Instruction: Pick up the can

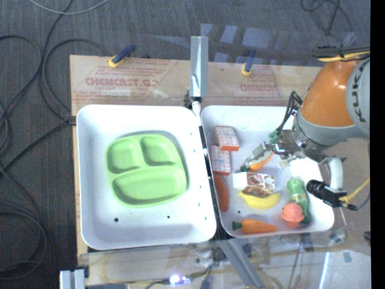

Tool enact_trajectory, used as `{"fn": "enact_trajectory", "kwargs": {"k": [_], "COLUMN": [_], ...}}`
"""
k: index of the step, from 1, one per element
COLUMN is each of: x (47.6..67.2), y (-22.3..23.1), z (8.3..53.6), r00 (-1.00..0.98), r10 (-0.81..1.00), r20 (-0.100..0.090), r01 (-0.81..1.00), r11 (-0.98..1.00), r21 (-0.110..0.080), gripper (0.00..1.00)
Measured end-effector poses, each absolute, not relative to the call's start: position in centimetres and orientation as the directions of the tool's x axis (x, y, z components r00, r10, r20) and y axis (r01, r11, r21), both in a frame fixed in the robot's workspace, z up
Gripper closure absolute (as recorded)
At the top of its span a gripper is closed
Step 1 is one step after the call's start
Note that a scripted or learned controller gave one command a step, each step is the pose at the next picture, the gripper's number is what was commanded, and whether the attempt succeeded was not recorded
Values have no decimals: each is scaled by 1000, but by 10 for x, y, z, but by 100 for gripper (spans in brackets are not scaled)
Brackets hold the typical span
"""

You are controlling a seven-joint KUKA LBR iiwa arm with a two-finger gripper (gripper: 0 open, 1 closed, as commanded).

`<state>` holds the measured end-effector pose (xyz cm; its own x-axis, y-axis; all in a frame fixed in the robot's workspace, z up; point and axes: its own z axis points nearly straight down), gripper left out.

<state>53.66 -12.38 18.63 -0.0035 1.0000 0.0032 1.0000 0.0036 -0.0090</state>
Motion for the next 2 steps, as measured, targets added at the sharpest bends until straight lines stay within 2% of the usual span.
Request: {"fn": "enact_trajectory", "kwargs": {"k": [1, 2], "x": [534, 599], "y": [-168, -204], "z": [133, 124], "r00": [144, 249], "r10": [990, 969], "r20": [4, -2], "r01": [990, 969], "r11": [-144, -249], "r21": [-9, -9], "gripper": [0, 0]}}
